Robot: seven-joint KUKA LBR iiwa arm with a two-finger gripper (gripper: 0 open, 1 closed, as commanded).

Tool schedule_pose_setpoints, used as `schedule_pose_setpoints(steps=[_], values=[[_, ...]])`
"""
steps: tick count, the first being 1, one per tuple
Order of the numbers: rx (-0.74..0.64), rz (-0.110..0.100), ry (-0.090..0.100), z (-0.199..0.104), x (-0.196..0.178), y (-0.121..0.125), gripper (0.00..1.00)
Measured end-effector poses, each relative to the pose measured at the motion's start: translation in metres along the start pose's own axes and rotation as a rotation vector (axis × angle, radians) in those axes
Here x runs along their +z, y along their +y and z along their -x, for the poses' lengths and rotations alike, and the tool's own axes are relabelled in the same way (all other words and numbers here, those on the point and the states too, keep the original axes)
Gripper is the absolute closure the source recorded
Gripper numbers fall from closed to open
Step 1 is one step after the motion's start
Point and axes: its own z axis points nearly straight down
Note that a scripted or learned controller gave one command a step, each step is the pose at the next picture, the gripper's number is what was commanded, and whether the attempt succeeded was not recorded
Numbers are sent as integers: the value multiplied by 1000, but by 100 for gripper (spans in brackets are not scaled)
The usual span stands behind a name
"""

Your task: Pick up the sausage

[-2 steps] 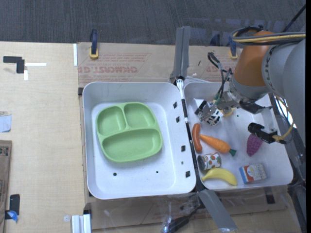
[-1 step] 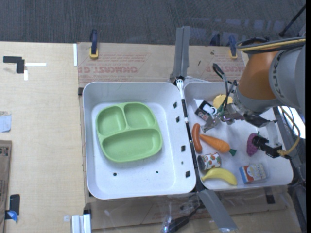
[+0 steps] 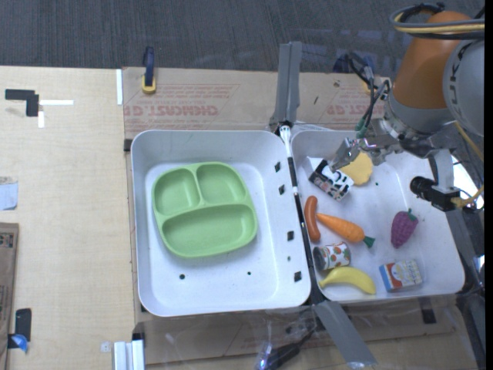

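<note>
Nearest you along the front edge of the right-hand shallow white bin [image 3: 431, 284] lie a curved yellow banana [image 3: 348, 280], a small printed tin can [image 3: 332, 256] just behind it, and a small white-and-red carton [image 3: 401, 275] toward the front right corner. Behind these you have an orange carrot with a green tip [image 3: 343, 227] lying slantwise, and touching its left end the reddish-orange sausage [image 3: 311, 217], lengthwise beside the bin's left wall. A purple, berry-like fruit [image 3: 404, 228] sits nearer the right wall. Further back a black-and-white patterned block [image 3: 331, 182] rests beside a pale yellow lump [image 3: 360, 170]. The two-finger gripper [image 3: 344, 157] hangs over these two; you cannot tell its state. In the left white bin [image 3: 146, 206], a green three-compartment plastic plate [image 3: 204, 209] sits centrally.
</note>
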Motion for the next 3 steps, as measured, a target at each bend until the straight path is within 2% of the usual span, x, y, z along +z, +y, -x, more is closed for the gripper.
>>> schedule_pose_setpoints(steps=[1, 2, 3], values=[[-151, -1, 1, 12, 83, -29, 0], [-383, 1, 1, -103, 0, -16, 0], [-248, -1, 1, -27, 1, -64, 0]])
